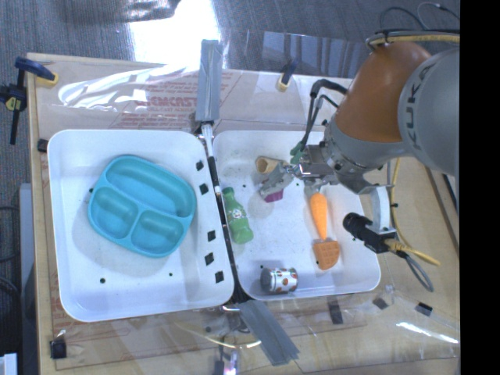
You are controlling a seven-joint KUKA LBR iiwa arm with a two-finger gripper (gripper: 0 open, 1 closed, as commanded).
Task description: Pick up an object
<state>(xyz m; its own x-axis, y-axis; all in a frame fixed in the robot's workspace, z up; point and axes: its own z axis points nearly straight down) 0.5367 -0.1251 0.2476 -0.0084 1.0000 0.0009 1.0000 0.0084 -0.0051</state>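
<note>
In right bin [355, 276], carrot [319, 216] beside end effector [275, 183]

A robotics lab: clamped bench [117, 100], 2 white bins [70, 287], grey carpet [78, 14].

Left bin [70, 287]: blue divided plate [142, 205]. Right bin [355, 281]: green bottle [237, 218] at left edge, carrot [319, 216], can [279, 280] near front edge. Gripper [275, 184] hovers mid-bin.
</note>
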